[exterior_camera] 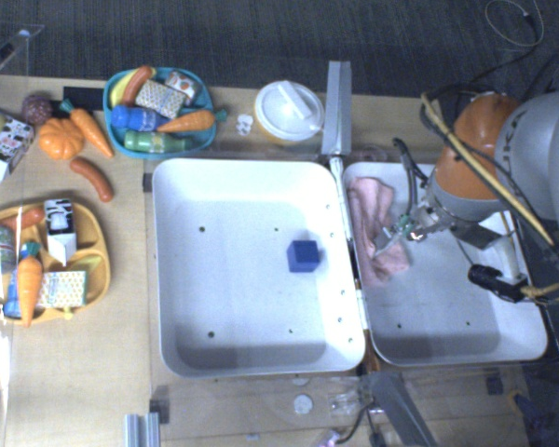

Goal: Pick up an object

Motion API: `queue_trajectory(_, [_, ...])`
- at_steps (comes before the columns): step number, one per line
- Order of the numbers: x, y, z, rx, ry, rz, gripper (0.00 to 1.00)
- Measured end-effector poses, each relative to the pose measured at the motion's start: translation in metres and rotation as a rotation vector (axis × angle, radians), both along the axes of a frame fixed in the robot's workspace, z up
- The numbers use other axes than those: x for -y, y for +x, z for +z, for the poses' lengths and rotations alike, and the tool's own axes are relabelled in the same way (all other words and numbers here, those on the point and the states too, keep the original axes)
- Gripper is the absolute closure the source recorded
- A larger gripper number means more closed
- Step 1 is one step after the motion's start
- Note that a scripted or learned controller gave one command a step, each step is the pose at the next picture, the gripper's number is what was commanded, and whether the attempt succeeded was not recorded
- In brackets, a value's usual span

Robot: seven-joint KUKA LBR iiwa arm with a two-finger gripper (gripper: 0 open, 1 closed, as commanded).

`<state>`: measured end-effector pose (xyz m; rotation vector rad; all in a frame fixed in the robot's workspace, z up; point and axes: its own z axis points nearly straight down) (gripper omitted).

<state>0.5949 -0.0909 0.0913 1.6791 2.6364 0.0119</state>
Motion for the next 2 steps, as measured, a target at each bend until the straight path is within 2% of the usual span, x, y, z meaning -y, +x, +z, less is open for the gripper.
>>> queue_trajectory(1, [-0.002,0.002,0.011,0.003,0.003,0.001,1.00])
queue_trajectory(2, [-0.044,0.024,0.131,-0.012,0.002,0.026,1.00])
